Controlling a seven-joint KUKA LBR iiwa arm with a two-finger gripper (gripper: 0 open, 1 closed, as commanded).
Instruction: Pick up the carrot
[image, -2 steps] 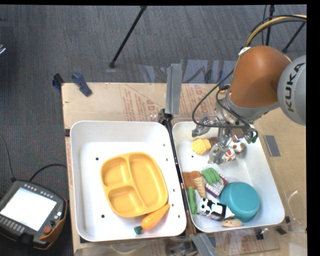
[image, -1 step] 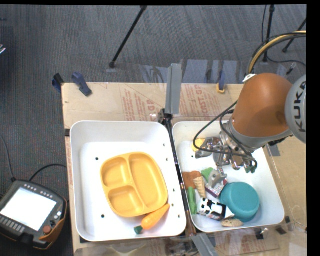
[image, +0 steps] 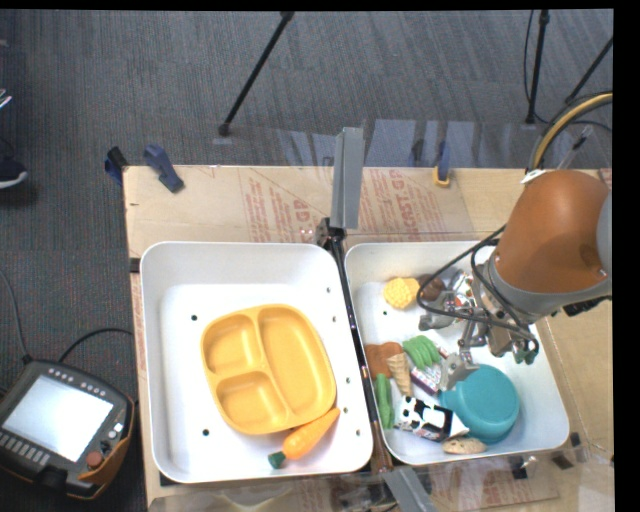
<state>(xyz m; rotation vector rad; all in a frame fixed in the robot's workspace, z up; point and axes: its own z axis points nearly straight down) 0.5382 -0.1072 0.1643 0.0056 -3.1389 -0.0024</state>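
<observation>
Arm: the grey arm with the orange band (image: 552, 232) is seen reaching in from the right, bent down over the right white bin (image: 556, 408); its wrist is hung over the upper middle of that bin, well apart from the left bin
Gripper: the two-finger gripper (image: 466, 362) is pointed downward among the cluttered toys, just above the teal round bowl (image: 486, 402); whether it is open or shut cannot be told, since it is blurred against cables and toys; nothing is seen held by it
Carrot: the orange tapered carrot with a green stem end (image: 307, 437) is laid flat in the left white bin (image: 170, 300), near that bin's lower right corner; it is touching or just beside the lower right edge of the yellow three-compartment plastic tray (image: 266, 368), outside its compartments
Carrot axis: the long axis is set on a diagonal, from lower left to upper right; the green stem end is pointed to the lower left, the orange tip to the upper right, toward the divide between the bins
Right bin: a yellow corn-like toy (image: 402, 293), a green leafy toy (image: 421, 350) and a black-and-white cow-patterned toy (image: 423, 417) are seen beside the bowl
Tabletop: both bins are carried side by side on the cardboard-covered tabletop (image: 230, 205)
</observation>
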